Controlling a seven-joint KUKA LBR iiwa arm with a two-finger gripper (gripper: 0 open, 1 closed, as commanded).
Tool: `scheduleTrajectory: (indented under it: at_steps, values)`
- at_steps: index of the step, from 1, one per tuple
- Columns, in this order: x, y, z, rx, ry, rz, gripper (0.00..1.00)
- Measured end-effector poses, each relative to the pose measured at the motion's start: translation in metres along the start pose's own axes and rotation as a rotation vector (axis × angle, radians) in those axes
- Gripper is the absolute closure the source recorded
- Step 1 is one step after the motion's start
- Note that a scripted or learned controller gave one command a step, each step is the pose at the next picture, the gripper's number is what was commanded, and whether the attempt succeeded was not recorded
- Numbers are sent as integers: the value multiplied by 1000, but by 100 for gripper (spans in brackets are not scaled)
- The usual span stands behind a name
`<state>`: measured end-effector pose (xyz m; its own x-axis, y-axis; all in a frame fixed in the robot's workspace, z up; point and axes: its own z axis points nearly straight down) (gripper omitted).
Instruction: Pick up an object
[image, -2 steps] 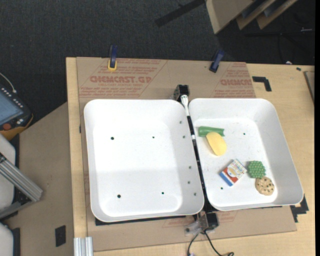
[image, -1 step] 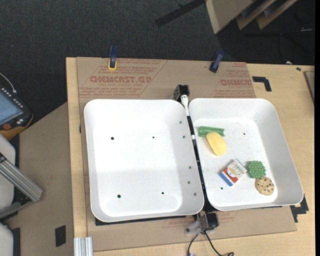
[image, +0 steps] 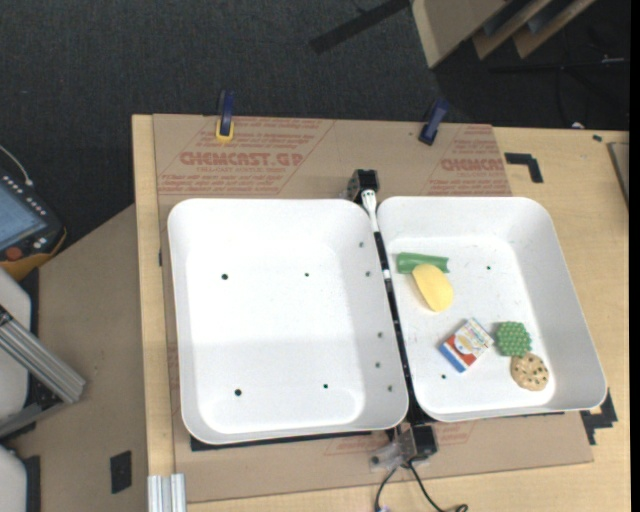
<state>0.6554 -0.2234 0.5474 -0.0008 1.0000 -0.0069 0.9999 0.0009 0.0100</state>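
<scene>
Crowding is the main risk. Every candidate lies in the right bin (image: 560, 250), the bin on the side the hand reaches in from. Whether the hand is spread or pressed together I cannot tell.

Closest to its approach side, near that bin's front corner, the speckled cookie (image: 528, 371) lies flat. It looks thin, so a pinch may scrape the bin floor and close on nothing. The green knobbly piece (image: 513, 337) is just beside it, perhaps touching, so a descent on either could nudge the other or catch both.

A little farther from the hand sits the small red, white and blue box (image: 466, 346), turned askew to the bin walls. A hand not turned to match its sides would likely push it along instead of gripping it.

Farther in, the yellow piece (image: 433, 289) touches the green flat piece (image: 422, 264), both close to the inner wall where the two bins meet. The yellow one looks rounded and smooth, so I judge it may squirt out of a closing grip. A reach that far could also knock the wall or the black strip (image: 385, 280) along the seam.

Farthest from the hand are the left bin (image: 200, 240), then the cardboard sheet (image: 250, 150) on the table (image: 100, 300).
</scene>
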Motion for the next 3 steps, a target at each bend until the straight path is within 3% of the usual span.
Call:
scheduleTrajectory:
  at_steps: [1,2,3]
  values:
    - [0,0,0,1,1,0,0]
    - [0,1,-11,-5,-4,-1,100]
    - [0,1,-11,-4,-3,-1,0]
